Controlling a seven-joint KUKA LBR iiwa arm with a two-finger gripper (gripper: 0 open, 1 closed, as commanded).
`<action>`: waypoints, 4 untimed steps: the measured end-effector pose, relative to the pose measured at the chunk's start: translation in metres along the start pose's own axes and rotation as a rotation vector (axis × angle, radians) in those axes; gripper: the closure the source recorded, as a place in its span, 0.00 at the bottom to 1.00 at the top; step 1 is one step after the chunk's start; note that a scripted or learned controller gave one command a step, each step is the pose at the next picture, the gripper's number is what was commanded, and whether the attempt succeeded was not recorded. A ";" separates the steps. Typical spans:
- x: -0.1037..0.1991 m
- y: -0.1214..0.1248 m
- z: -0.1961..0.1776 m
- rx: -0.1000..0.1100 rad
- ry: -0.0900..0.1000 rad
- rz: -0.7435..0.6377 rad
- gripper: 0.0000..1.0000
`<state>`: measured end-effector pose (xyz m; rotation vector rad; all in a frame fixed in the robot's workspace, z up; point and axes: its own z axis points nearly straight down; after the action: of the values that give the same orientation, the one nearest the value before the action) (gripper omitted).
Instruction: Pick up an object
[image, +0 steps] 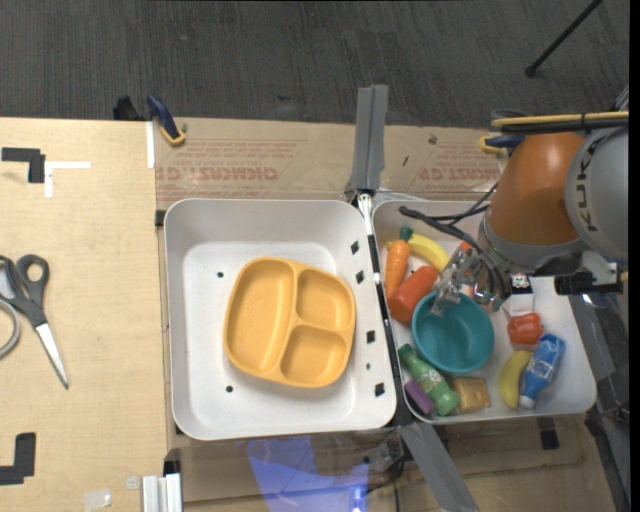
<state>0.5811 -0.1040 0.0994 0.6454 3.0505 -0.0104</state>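
dark carpet floor (250, 50), wooden bench (80, 300)

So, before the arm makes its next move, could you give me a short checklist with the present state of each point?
1. End effector above the right bin: ok.
2. Object between its fingers: cannot tell.
3. Teal bowl directly below, upright: ok.
4. Carrot and banana crowd the bowl's far side: not ok.
5. Yellow divided plate lies in the left bin, out of the way: ok.
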 end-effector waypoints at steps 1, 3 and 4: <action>-0.020 -0.110 -0.056 -0.003 0.020 -0.029 1.00; -0.066 -0.061 0.008 -0.002 0.020 0.000 0.00; -0.031 0.012 0.006 0.000 0.019 -0.048 0.00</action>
<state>0.6142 -0.1055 0.0939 0.5760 3.0831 -0.0049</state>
